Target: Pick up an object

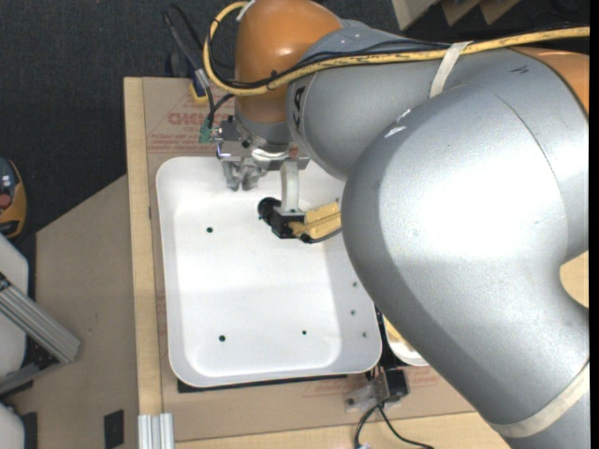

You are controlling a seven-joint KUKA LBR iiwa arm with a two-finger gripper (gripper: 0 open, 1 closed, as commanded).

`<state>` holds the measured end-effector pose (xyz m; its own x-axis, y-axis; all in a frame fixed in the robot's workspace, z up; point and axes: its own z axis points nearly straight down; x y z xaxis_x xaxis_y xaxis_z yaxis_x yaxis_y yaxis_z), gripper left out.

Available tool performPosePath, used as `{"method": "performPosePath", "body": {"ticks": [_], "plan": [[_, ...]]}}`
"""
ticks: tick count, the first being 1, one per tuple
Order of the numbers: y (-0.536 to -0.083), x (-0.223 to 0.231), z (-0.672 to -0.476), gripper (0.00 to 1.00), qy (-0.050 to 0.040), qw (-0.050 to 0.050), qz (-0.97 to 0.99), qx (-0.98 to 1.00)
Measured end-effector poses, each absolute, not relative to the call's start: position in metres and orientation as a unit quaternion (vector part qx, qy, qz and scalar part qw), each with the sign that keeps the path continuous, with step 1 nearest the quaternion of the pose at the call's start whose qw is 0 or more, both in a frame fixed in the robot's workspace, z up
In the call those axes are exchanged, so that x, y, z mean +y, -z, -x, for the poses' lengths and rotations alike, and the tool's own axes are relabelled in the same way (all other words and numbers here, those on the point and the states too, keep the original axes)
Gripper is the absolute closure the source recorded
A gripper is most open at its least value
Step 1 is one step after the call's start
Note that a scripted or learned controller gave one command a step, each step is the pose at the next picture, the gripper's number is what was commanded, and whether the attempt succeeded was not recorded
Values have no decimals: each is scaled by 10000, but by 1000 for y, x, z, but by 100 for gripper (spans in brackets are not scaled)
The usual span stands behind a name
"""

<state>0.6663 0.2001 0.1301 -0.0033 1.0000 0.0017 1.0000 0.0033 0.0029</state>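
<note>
Brush (301,223) with a black head and pale wooden handle lies in the white bin (253,344), toward its far right part, partly tucked under the arm (468,204). That grey arm, orange-banded above the wrist, looms over the bin's right side. Its claw (241,178) hangs above the bin's far edge, left of the brush; whether it is apart or together cannot be told.

One white bin (253,344) is seen in full, with the edge of a second (404,349) beside it. One brush-like object (301,223) is counted inside, and one arm (468,204) with one gripper (241,178).
</note>
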Motion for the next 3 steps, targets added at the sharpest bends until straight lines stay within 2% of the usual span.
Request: {"method": "performPosePath", "body": {"ticks": [1, 3], "plan": [[-184, 227, -654, 100, -37, 11, -7058, 7084], [-201, 226, -654, 100, -30, 23, -7055, 7087]]}}
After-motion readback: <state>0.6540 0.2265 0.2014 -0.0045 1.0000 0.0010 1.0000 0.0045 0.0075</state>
